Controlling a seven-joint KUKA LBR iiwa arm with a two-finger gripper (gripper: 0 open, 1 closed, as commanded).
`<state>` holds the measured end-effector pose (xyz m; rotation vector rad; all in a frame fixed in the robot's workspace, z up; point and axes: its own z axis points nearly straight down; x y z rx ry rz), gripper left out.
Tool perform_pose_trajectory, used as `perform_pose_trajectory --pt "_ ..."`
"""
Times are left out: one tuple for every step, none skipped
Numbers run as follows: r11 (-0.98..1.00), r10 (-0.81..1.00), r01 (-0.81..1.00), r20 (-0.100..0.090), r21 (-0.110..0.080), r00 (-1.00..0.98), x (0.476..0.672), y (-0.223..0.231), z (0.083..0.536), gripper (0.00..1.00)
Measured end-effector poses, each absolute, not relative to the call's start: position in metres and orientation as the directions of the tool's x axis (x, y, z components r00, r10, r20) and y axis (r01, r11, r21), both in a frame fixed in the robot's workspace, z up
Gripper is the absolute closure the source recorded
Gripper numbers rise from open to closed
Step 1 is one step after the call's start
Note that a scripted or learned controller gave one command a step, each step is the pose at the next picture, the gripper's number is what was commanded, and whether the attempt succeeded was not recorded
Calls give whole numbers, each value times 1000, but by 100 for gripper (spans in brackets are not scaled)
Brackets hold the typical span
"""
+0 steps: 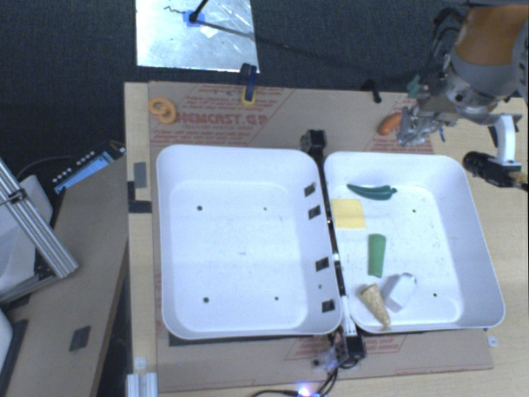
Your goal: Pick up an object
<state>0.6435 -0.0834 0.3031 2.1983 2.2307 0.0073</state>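
**Pincer waits above the far edge of the right bin**

The arm (488, 31) comes in from the right and its pincer (417, 126) hangs over the far rim of the right bin (475, 246), near a small orange object (389, 124) that lies on the surface (273, 110) just outside the bin. Whether the pincer is released or clenched cannot be told from this view, because its tip is small and blurred. Nothing is visible inside it.

The things to pick all lie in the right bin. A dark green curved piece (374, 191) rests near the far wall. Just beside it, toward the middle divider, lies a flat yellow square (348, 213). A green cylinder (376, 255) lies in the centre. At the near side, a tan cone (376, 303) touches a pale grey piece (399, 290). The left bin (240, 238) holds no such things.

All of them look small and light, probably like toys. The green cylinder seems the easiest: it appears stiff, lies apart from its neighbours, and can be taken across its narrow width. The yellow square is thin and flat, so it may slip. The cone tapers and may squeeze out.
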Motion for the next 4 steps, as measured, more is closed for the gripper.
perform_pose_trajectory --pt "20 1000 1000 -5 13 -20 644 -83 314 100" --pt "25 1000 1000 -7 16 -25 645 -83 325 100" --pt "12 1000 1000 4 6 -12 576 -5 385 100" --pt "12 1000 1000 3 7 -13 618 78 397 100"
